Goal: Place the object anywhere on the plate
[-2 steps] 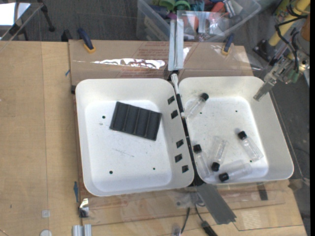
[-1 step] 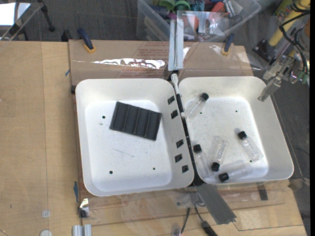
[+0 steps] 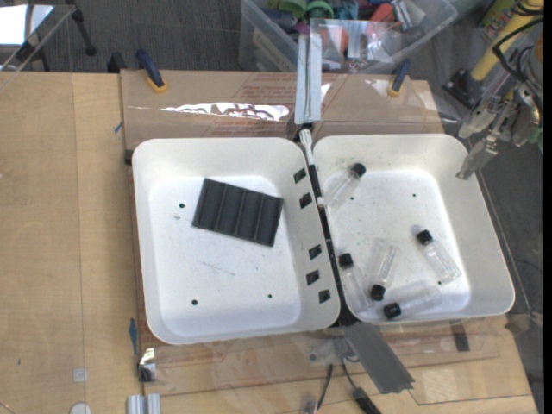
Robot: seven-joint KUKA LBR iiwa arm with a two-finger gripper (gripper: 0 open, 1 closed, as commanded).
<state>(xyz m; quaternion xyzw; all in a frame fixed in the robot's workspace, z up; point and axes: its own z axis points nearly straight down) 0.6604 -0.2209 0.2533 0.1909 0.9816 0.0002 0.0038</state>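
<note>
A black ridged plate point(image 3: 238, 211) lies flat in the left bin point(image 3: 155, 257), toward its back. Several clear vials with black caps lie in the right bin point(image 3: 483, 231): one near the back left point(image 3: 343, 182), one at the right point(image 3: 436, 255), one in the middle point(image 3: 382, 268) and one along the front point(image 3: 416, 301). Another black cap point(image 3: 345, 260) rests by the divider. My gripper point(image 3: 472, 159) hangs over the back right rim of the right bin, apart from every vial, and it looks small and partly blurred there.
A clear tub of colourful toys point(image 3: 345, 7) stands behind the bins. Cables and yellow hoses point(image 3: 509, 24) crowd the back right. Black clips point(image 3: 312, 231) run down the ridge between the bins. Wooden bench point(image 3: 52, 231) spreads to the left.
</note>
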